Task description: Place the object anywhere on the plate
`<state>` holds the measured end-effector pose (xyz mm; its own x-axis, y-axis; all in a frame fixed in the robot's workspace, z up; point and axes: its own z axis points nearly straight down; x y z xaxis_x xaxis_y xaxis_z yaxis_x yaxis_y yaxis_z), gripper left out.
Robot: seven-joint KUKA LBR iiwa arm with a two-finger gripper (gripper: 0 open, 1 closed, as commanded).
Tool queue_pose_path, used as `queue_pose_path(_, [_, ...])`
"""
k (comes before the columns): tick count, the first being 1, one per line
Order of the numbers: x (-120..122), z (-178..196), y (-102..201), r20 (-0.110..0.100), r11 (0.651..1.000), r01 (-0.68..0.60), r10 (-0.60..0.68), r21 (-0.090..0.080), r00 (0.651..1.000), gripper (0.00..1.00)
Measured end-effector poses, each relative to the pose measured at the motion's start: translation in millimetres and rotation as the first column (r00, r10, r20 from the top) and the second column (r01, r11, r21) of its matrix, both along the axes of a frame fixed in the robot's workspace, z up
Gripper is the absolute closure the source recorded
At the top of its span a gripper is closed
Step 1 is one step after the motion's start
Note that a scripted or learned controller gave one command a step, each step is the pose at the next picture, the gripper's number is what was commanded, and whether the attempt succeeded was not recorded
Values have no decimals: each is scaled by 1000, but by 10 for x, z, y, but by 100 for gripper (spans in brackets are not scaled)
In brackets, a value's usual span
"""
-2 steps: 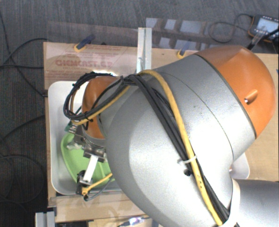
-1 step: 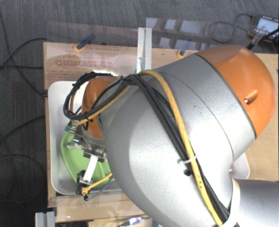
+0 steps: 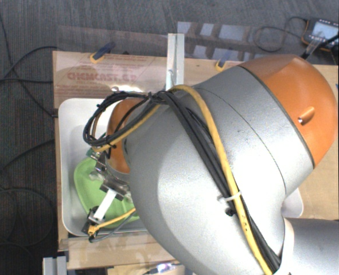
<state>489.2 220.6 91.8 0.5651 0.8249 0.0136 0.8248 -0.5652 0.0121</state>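
Grey arm [image 3: 232,171] with its orange band spans most of the view, cables strapped along it. Its gripper [image 3: 104,179] hangs low over the green plate [image 3: 83,179], which lies in the near part of the left white bin [image 3: 66,148]; the gripper's state cannot be told. The bin rests on a pale wooden bench [image 3: 83,76] bearing faint red lettering, a blue clamp [image 3: 102,51] and an upright aluminium post [image 3: 175,59]. Dark grey carpet [image 3: 20,27] surrounds the bench, crossed by black cables [image 3: 8,96].
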Motion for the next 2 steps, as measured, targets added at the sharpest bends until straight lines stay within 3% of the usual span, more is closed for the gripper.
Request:
queue_pose_path(1, [-59, 1296, 114, -23, 759, -651, 651, -7, 759, 0])
queue_pose_path(2, [483, 181, 24, -25, 653, -758, 757, -3, 653, 0])
